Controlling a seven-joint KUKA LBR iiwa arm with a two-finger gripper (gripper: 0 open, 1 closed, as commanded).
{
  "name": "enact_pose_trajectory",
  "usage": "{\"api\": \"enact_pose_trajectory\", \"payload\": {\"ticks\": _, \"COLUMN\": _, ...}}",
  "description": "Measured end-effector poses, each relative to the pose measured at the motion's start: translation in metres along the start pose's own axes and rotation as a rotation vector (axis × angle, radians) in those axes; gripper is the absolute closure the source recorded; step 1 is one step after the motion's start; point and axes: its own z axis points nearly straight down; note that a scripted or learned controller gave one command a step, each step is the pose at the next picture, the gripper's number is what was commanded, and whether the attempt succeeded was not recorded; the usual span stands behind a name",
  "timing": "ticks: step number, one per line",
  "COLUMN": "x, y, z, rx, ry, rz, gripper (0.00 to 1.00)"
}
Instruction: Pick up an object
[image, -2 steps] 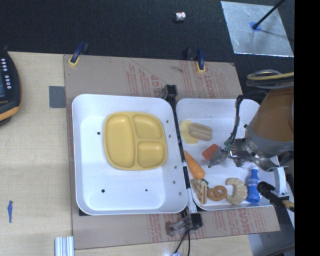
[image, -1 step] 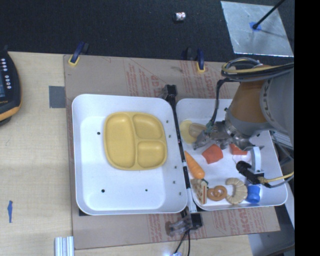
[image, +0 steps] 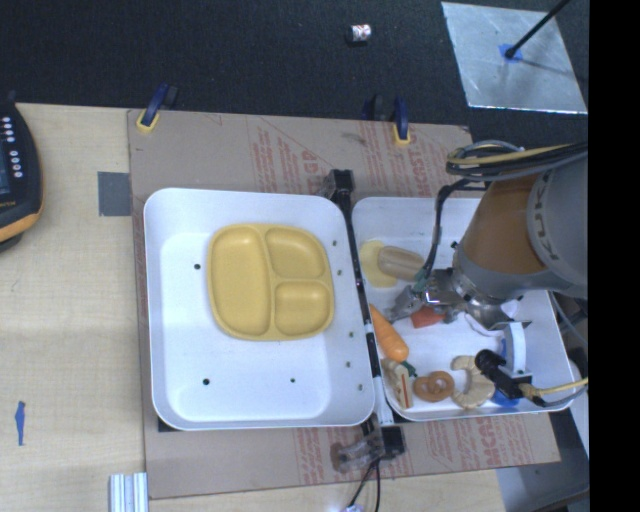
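My gripper (image: 424, 302) hangs low over the middle of the right bin (image: 400, 206), reaching in from the right under the grey arm with its orange band. A small red piece (image: 428, 320) lies just below the gripper's tip, partly covered by it. An orange carrot (image: 390, 338) lies to the left along the bin's left wall. A tan roll (image: 401, 263) rests on a pale yellow disc (image: 371, 262) above the gripper. A brown ring-shaped donut (image: 434, 386) and a cream-coloured piece (image: 468, 392) sit near the bin's front edge.
The left bin (image: 180, 300) holds a yellow divided plate (image: 270, 280). Clamps hold the brown board at the back edge. A dark handset (image: 15, 170) lies at the far left of the bench.
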Motion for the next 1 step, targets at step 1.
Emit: {"api": "enact_pose_trajectory", "payload": {"ticks": 1, "x": -0.0011, "y": -0.0007, "z": -0.0098, "rx": 0.001, "ry": 0.000, "rz": 0.002, "gripper": 1.00}}
